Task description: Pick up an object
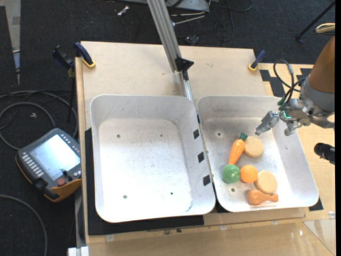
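Observation:
The right bin (298, 159) holds several toy foods: an orange carrot (236, 150) with a green top, a beige round piece (253, 147) beside it, a green ball (230, 173), an orange ball (248, 173), a second beige round piece (266, 182) and a tan pear-shaped piece (261, 197). My gripper (277, 126) hangs over the bin's far right part, up and to the right of the first beige piece. It is open, and nothing sits between its fingers (265, 125).
The left bin (101, 143) lies beside the right one, with a shared ridge between them. A slanted metal pole (168, 33) rises from the bench's back. Yellow clamps (88, 63) grip the far corners. A teach pendant (50, 164) lies on the floor to the left.

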You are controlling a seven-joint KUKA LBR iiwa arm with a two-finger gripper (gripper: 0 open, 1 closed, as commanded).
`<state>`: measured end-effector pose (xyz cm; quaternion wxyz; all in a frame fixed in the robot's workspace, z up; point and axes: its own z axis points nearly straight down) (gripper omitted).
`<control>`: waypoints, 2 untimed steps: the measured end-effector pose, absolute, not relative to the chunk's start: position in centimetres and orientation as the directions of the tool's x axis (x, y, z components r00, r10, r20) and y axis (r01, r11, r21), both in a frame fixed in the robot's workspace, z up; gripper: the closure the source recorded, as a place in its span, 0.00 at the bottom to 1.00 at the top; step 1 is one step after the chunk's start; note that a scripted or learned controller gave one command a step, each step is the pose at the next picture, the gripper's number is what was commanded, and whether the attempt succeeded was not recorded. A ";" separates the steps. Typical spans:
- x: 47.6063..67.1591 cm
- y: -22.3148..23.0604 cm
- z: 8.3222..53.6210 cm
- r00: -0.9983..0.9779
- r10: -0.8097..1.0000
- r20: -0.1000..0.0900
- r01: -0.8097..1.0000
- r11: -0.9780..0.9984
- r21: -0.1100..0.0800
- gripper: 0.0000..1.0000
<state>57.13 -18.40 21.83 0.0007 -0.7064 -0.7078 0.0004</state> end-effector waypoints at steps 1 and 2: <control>57.1 -19.1 17.2 0.001 1.000 0.001 1.000 -0.001 -0.005 0.00; 56.9 -19.4 10.8 0.001 1.000 0.001 1.000 -0.001 -0.006 0.00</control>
